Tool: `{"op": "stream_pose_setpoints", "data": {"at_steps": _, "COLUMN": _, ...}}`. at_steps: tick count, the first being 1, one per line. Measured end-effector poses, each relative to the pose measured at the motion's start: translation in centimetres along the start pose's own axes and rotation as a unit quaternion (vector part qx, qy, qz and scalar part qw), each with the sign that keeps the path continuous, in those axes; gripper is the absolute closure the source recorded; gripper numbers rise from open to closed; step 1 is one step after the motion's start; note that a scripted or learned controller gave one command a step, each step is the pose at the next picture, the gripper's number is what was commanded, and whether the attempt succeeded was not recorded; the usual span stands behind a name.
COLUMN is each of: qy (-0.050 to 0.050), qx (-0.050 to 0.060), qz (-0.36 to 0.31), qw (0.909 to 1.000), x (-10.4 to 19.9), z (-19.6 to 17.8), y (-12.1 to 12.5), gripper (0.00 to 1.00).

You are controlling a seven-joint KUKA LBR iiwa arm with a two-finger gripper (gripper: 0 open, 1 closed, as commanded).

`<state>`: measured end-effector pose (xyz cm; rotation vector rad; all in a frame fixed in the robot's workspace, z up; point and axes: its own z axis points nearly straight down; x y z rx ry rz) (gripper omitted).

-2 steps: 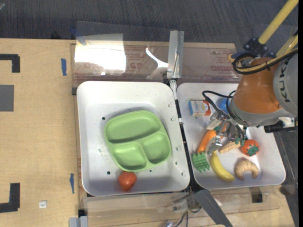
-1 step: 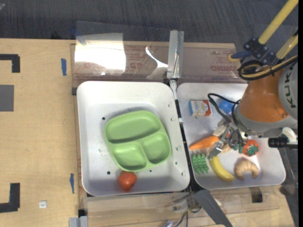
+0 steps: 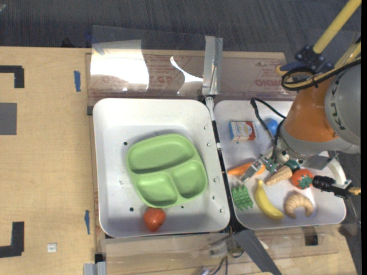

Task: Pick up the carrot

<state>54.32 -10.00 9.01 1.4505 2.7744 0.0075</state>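
The carrot (image 3: 239, 169) is a small orange piece lying in the right bin (image 3: 335, 213), close to its left wall. My gripper (image 3: 260, 168) comes down from the grey arm with the orange band and sits low over the carrot's right end, touching or nearly touching it. The arm hides how the gripper meets the carrot. The carrot's left part lies free on the bin floor.
Around the carrot lie a green bristly piece (image 3: 242, 197), a banana (image 3: 267, 201), a croissant (image 3: 300, 204), a tan wedge (image 3: 278, 176), a red fruit (image 3: 301, 179) and a small white carton (image 3: 242, 130). The left bin (image 3: 109, 130) holds a green divided plate (image 3: 166, 168) and a tomato (image 3: 153, 218).
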Motion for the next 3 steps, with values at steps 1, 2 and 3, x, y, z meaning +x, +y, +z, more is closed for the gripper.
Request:
{"op": "stream_pose_setpoints", "data": {"at_steps": 1, "qy": 0.000, "qx": -0.001, "qz": 0.151, "qw": 0.9886, "x": 0.2, "z": 0.0, "y": -1.3, "gripper": 0.00}}
{"op": "stream_pose_setpoints", "data": {"at_steps": 2, "qy": 0.001, "qx": 0.001, "qz": 0.268, "qw": 0.9633, "x": -1.4, "z": 0.1, "y": 0.4, "gripper": 0.00}}
{"op": "stream_pose_setpoints", "data": {"at_steps": 3, "qy": -0.003, "qx": -0.001, "qz": 0.268, "qw": 0.9635, "x": -1.6, "z": -1.1, "y": 0.5, "gripper": 1.00}}
